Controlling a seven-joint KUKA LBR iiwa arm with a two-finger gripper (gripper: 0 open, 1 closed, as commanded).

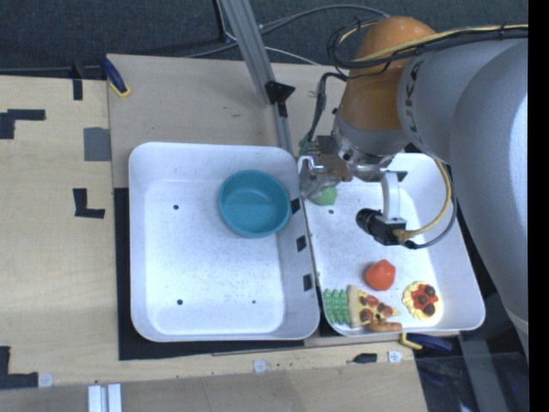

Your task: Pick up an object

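My gripper [319, 177] is at the far left corner of the right bin [446, 256], close to the wall shared with the left bin. A pale green object [325, 196] lies right under it, partly hidden by the gripper, and I cannot tell whether it is being gripped. A red tomato [381, 274] sits nearer the front of the same bin. At the front edge lie a pizza slice with a green side [358, 307] and a small round tart with red topping [421, 299].
A blue bowl [254, 202] stands upright in the far right part of the left bin [171, 247]. A black fitting on a yellow cable [381, 225] hangs from the wrist over the right bin. A grey pole [257, 58] slants in from the top.
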